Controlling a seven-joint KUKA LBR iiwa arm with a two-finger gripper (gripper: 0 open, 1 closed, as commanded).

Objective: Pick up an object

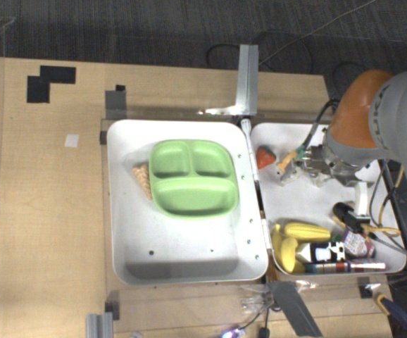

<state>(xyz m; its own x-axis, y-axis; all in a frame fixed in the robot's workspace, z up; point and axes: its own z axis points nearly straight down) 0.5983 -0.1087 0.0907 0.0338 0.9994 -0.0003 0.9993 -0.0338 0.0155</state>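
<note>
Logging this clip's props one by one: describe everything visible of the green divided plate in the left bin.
The green divided plate is a light green rounded rectangle that looks like matte plastic. It has three compartments: two smaller ones along the far side and one wide one nearer the camera. It lies flat, right side up, in the upper middle of the left bin. Nothing shows in its compartments. Its left edge overlaps a tan, textured object that pokes out beside it. The gripper is over the right bin, away from it.
</note>
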